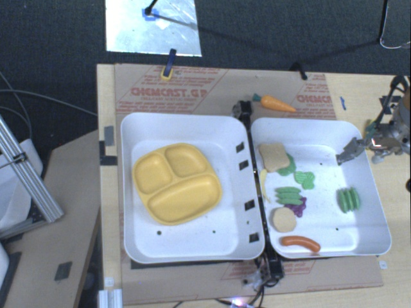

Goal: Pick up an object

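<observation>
My gripper (359, 155) hangs at the right bin's (372, 239) upper right corner, just above its rim. It looks open, with one grey finger (350, 151) slanting down-left and nothing between the fingers. The bin holds several play foods: a tan toast slice (273, 156), a green leafy piece (303, 179), green beans (288, 193), a purple grape bunch (296, 205), a round beige piece (284, 220), a red sausage (300, 242) and a green ribbed piece (349, 199). The ribbed piece lies nearest the gripper, below it and apart from it.
The left bin (130, 140) holds a yellow divided plate (176, 183). An orange carrot (275, 103) lies on the cardboard behind the bins. Black clips line the seam between the bins (249, 172). A metal frame (26, 172) stands at far left.
</observation>
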You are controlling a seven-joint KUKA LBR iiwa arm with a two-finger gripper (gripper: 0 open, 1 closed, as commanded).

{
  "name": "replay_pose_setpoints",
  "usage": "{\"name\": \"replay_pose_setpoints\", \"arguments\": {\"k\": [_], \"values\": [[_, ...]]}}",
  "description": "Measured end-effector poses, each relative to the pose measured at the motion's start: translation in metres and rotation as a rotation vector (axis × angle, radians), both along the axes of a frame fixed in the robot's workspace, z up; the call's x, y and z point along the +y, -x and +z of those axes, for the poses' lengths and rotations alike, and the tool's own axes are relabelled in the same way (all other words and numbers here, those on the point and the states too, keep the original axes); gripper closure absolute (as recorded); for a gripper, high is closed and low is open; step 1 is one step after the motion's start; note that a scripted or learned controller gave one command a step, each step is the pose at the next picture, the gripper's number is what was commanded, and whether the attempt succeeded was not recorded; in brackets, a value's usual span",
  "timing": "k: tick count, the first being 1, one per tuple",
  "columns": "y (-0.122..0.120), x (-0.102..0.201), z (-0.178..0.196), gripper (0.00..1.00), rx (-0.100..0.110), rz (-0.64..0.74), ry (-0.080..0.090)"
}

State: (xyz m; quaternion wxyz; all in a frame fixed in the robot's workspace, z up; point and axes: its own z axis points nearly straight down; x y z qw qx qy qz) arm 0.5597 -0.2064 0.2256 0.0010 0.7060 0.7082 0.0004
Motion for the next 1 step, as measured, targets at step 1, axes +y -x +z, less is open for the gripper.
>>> {"name": "replay_pose_setpoints", "arguments": {"k": [1], "values": [[0.0279, 0.0001, -0.1281, 0.00, -0.006, 0.002, 0.001]]}}
